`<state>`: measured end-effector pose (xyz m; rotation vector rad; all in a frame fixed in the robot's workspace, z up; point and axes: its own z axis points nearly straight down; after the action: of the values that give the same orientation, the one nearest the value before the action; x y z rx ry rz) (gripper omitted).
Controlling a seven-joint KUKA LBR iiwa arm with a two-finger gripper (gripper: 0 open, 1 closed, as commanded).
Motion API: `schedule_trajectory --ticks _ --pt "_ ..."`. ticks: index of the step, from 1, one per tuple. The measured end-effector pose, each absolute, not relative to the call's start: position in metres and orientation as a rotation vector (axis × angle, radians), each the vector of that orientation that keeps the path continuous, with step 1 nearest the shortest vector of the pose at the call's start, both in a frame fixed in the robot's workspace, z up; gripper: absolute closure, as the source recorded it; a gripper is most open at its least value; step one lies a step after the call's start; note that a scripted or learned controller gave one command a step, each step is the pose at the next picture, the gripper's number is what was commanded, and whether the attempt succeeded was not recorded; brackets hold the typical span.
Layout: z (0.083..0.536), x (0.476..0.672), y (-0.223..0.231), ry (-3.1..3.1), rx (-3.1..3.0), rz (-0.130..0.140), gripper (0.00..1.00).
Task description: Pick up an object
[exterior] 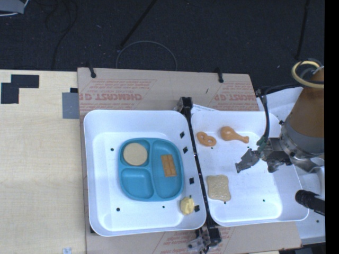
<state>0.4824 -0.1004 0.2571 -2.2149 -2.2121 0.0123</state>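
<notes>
The right bin holds an orange pretzel-shaped piece, an orange drumstick-shaped piece and a beige slab like a slice of toast. My gripper hangs over the middle right of this bin, open, with nothing between its fingers. It is to the right of the pretzel, below the drumstick piece and up-right of the beige slab, touching none of them. In the left bin lies a blue divided plate carrying a round beige disc and an orange rectangular cracker.
A small yellow lump sits in the left bin's near right corner. A black divider runs between the bins. The arm's orange band rises at the right edge. Cardboard lies under both bins, and cables cross the dark floor behind.
</notes>
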Motion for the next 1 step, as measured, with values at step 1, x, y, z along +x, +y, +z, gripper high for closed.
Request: schedule_trajectory --ticks 1 --pt "0.262 0.4841 -0.1006 -2.219 -2.219 0.003 0.0"
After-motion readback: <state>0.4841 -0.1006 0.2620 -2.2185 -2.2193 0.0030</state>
